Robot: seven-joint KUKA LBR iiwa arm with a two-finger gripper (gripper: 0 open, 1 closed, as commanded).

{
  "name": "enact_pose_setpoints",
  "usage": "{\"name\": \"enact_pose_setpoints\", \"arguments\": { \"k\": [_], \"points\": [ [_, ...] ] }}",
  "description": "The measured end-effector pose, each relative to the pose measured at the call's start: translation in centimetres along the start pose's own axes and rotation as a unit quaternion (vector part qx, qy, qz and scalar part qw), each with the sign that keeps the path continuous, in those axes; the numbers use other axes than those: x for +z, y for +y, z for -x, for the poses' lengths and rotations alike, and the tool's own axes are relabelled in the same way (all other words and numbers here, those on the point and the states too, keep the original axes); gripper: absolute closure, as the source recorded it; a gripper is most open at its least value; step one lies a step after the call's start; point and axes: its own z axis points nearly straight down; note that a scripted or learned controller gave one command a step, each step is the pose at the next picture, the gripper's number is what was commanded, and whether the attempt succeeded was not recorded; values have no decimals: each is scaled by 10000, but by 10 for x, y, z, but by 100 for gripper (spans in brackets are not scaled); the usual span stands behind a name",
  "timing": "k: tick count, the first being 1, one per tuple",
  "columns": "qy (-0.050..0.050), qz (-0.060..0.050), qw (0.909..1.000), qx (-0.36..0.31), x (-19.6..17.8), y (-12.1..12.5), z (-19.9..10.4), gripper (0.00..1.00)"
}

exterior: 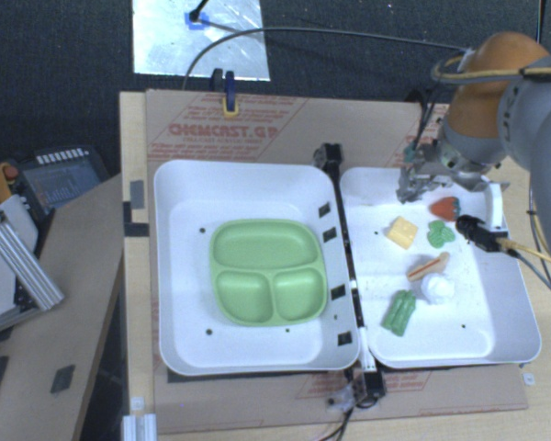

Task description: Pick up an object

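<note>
Camera view looks down on my bench (138, 246), and I take the yellow block (403, 232) in the right bin (505, 338) as my landmark. My claw (410, 189) hangs just above and behind that block, near the bin's far edge, with nothing visibly between its tips; whether it is released or clenched I cannot tell, because the tips blur against the white floor. Beside the block, towards my arm, lie a red piece (445, 208) and a small green piece (440, 235). Nearer the camera than the block sit a tan stick (428, 266) resting against a white ball (437, 288), and a long green piece (399, 312) nearest the front wall. These loose things are gathered here, I judge, so that I can reach any one of them for picking. Left of the block, across the divider, the other bin (179, 191) carries a green tray (262, 272) with three wells. I judge the block the closest candidate, since it lies flat and apart from its neighbours.
</note>
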Motion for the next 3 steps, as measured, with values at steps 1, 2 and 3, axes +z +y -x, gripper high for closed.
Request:
{"name": "enact_pose_setpoints", "arguments": {
  "k": [1, 2, 3],
  "points": [
    [1, 0, 10000, -5, -47, 2, -7, 100],
    [2, 4, 10000, -9, -98, 3, -17, 100],
    [12, -29, 10000, -19, -103, -26, -59, 100]
  ]
}}
